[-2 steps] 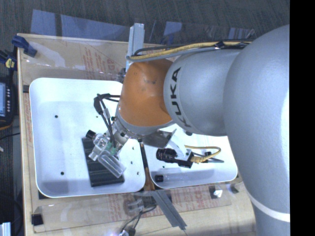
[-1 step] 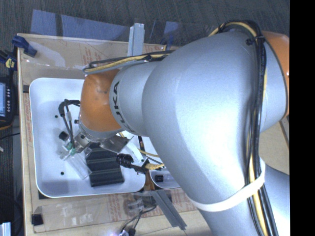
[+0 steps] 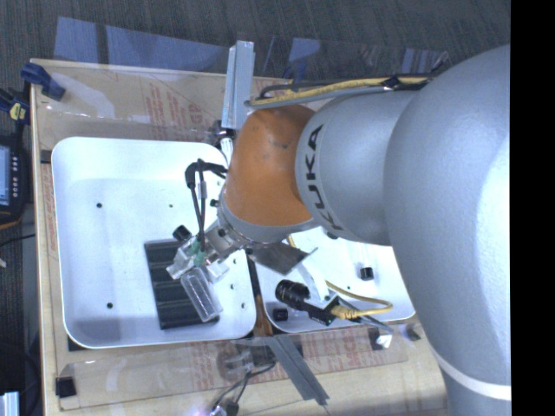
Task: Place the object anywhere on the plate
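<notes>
A black ridged rectangular slab [image 3: 170, 286] lies flat in the left white bin [image 3: 104, 232], near its front right corner. My gripper [image 3: 198, 277] hangs directly over the slab's right half, low and close to its surface. Whether anything sits in the gripper is hidden by its clear housing. The grey arm with its orange band [image 3: 264, 176] reaches in from the right and covers the wall between the bins.
The right bin [image 3: 381, 306] is mostly hidden under the arm; a small black block [image 3: 366, 273] lies in its visible part. A small black piece [image 3: 180, 232] shows just left of the gripper. The left bin's left and back areas are bare white floor.
</notes>
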Robot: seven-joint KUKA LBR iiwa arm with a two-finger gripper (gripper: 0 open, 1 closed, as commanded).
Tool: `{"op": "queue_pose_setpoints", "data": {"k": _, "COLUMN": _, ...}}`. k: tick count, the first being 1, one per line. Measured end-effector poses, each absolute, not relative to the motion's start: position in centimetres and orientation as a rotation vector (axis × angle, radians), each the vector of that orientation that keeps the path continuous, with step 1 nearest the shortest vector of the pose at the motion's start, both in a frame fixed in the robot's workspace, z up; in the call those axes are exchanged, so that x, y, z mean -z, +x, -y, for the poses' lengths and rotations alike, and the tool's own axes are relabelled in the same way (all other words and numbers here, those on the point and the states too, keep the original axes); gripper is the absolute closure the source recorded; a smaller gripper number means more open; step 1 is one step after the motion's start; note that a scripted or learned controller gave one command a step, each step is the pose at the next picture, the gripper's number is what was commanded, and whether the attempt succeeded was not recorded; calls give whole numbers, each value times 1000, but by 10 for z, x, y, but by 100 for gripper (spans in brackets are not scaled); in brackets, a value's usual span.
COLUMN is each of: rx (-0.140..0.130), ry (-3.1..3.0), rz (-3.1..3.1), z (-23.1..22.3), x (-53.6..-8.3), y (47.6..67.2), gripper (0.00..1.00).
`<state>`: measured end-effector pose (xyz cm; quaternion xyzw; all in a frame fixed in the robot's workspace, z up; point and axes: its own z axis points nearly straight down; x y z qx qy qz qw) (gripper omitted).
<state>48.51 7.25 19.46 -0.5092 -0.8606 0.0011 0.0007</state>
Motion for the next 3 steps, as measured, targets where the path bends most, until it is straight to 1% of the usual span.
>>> {"op": "queue_pose_setpoints", "data": {"k": 1, "rx": -5, "ry": -1457, "rz": 2780, "z": -159, "x": -179, "y": 523, "gripper": 100}}
{"op": "queue_pose_setpoints", "data": {"k": 2, "rx": -5, "ry": -1544, "rz": 2734, "z": -148, "x": -154, "y": 580, "gripper": 100}}
{"op": "queue_pose_setpoints", "data": {"k": 3, "rx": -3, "ry": -1779, "rz": 2587, "z": -120, "x": -126, "y": 642, "gripper": 100}}
